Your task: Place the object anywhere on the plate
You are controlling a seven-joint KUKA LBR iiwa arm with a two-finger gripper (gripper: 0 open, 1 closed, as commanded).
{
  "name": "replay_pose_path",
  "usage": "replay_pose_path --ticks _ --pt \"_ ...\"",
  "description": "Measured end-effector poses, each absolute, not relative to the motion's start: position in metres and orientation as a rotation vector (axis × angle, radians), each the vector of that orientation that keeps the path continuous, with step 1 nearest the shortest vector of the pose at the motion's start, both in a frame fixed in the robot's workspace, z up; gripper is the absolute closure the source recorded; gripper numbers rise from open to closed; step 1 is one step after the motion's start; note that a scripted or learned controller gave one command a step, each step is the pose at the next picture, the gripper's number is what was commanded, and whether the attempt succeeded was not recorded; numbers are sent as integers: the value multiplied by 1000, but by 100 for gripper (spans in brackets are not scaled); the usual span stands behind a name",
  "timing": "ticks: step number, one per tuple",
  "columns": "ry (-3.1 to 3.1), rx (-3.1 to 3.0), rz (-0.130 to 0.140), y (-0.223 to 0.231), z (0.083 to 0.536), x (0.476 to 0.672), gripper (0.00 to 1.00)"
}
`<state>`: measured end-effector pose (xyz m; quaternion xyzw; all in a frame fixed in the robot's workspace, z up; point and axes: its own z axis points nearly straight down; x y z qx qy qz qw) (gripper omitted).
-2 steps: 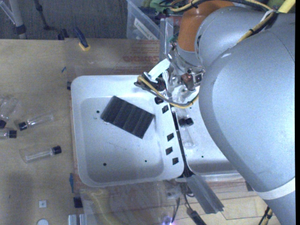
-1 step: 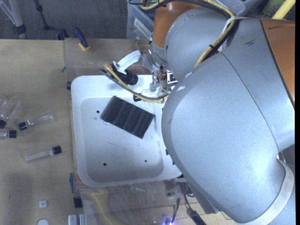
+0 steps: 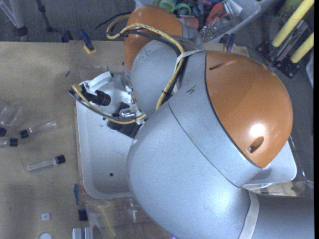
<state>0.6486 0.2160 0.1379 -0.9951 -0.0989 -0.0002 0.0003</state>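
Note:
The grey and orange arm (image 3: 214, 133) bulks across the middle and right of the camera view and covers most of both bins. Its wrist end, with a white flange, black parts and yellow cables, reaches down into the far left corner of the left white bin (image 3: 92, 163). The gripper (image 3: 119, 118) is there, low over the bin floor and largely hidden by the wrist and cables. A bare strip of the bin floor shows to the left of the arm, with one small dark speck (image 3: 111, 174) on it.
Several clear tubes with black caps (image 3: 46, 162) lie on the wooden bench left of the bin. A clear crate of colourful items (image 3: 199, 4) stands at the back. Yellow foam rods (image 3: 299, 14) lean at the top right. A blue clamp (image 3: 88, 47) sits behind the bin.

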Motion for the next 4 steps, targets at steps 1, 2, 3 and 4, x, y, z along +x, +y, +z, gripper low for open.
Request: replay_pose_path --ticks 1,2,3,4 --pt "-950 -2994 10 204 197 539 100" --pt "-593 -3086 -1 223 164 580 100" --pt "-1515 -2750 11 225 174 584 100" --pt "-882 -3015 -3 224 97 649 100"
